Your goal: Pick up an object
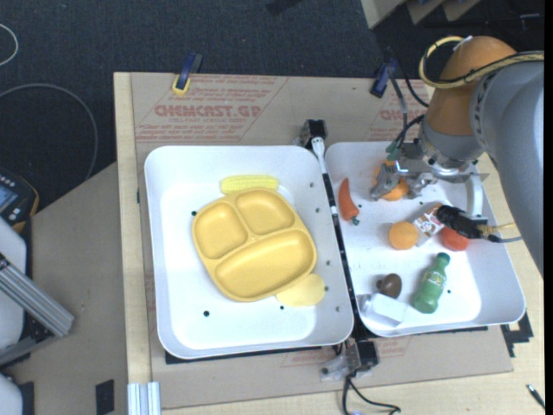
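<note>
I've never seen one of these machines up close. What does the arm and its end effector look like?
The arm is thick, rounded and smooth grey, with a glossy orange band above the wrist. A yellowish cable loops beside that band. Below it the end effector is a small cluster of dark and silvery metal parts.

A single fixed camera hangs above the bench [259, 102], looking down at a slant from a middling height. Both white bins fall inside its frame, the left bin [164, 258] farther from the hand [393, 180] than the right bin [497, 292].
</note>
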### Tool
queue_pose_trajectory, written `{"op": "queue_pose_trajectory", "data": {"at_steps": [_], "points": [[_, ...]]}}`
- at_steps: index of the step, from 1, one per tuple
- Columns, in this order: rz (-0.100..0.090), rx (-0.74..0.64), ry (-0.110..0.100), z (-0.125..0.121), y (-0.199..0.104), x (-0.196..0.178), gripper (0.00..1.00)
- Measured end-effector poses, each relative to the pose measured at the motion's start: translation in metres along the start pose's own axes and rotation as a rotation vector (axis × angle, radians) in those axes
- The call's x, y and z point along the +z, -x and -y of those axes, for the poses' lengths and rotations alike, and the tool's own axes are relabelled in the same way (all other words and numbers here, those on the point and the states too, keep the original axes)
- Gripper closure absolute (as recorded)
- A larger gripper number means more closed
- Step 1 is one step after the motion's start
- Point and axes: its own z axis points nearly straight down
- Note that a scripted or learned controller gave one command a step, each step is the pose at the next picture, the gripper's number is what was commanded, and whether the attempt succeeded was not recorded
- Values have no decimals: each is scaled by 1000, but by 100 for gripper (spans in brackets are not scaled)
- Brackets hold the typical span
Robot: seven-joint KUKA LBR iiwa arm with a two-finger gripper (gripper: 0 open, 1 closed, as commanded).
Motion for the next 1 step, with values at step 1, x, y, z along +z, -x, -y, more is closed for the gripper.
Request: {"op": "queue_pose_trajectory", "data": {"at_steps": [1], "points": [[-7, -7, 47, -13, -60, -109, 100]]}}
